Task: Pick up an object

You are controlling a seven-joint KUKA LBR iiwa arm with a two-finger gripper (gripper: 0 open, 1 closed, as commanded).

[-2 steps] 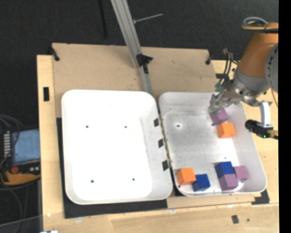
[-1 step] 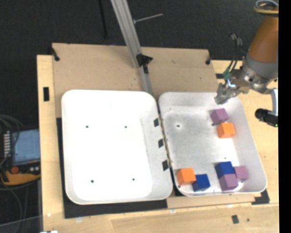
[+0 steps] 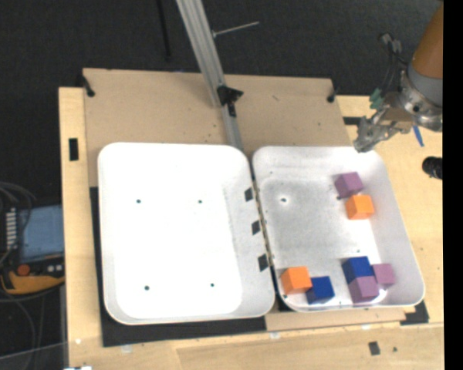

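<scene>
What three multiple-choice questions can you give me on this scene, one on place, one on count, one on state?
1. Where do the blocks lie?
A. left bin
B. right bin
C. bare bench

2. How many orange blocks are there?
A. one
B. two
C. four

3. Where is the pincer?
A. beyond the right bin's far right corner
B. low among the blocks
C. over the left bin

Answers:
1 B: all sit in the right bin.
2 B: one orange block by the right wall, another near the front.
3 A: the pincer hangs beyond that corner.

white bins (image 3: 177,230), purple cubes (image 3: 348,183), orange cubes (image 3: 360,206), blue cubes (image 3: 357,268), tan bench (image 3: 216,106), grey arm with orange band (image 3: 426,52)
</scene>
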